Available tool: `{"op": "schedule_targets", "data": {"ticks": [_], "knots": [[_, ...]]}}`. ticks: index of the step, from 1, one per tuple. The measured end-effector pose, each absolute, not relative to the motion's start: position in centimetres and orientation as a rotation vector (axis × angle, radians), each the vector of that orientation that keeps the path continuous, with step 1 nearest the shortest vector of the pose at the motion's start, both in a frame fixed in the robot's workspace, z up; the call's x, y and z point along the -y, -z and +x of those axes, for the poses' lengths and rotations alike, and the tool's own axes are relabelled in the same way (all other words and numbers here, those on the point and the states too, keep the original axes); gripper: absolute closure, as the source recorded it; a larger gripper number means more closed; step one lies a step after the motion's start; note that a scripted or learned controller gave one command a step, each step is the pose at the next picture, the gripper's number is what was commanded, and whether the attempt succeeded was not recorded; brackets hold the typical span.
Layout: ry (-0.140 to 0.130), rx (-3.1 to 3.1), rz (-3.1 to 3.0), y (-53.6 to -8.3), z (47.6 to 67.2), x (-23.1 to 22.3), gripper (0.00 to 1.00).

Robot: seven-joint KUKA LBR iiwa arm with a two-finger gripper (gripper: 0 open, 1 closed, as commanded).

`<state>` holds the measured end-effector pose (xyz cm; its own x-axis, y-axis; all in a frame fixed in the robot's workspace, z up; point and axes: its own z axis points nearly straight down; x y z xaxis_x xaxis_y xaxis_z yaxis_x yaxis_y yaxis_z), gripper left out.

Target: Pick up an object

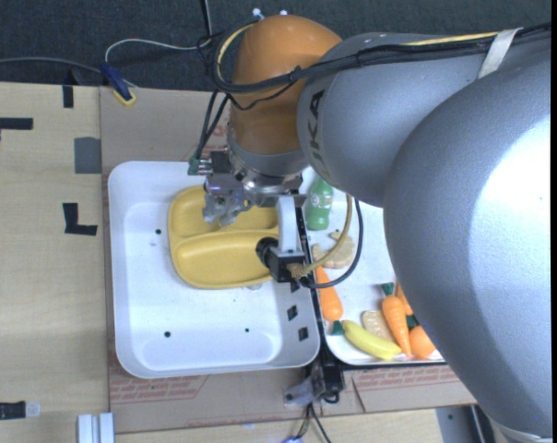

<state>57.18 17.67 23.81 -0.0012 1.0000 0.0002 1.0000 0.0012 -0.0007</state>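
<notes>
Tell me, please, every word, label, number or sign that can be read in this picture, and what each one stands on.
None can be read.
Grey arm: dark marks on the casing near the orange band, cut off and curved away, not readable.
Green bottle: no readable label, too small and blurred.
Cardboard to the left of the left bin: black tape shapes, not letters.
</notes>
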Motion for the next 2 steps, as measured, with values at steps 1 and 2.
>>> {"op": "schedule_targets", "data": {"ticks": [1, 2], "knots": [[-0.002, 2.222, -2.222, -27.1, 61.0, -11.8, 1.00], [-0.003, 2.223, -2.218, -25.8, 59.2, -15.5, 1.00]]}}
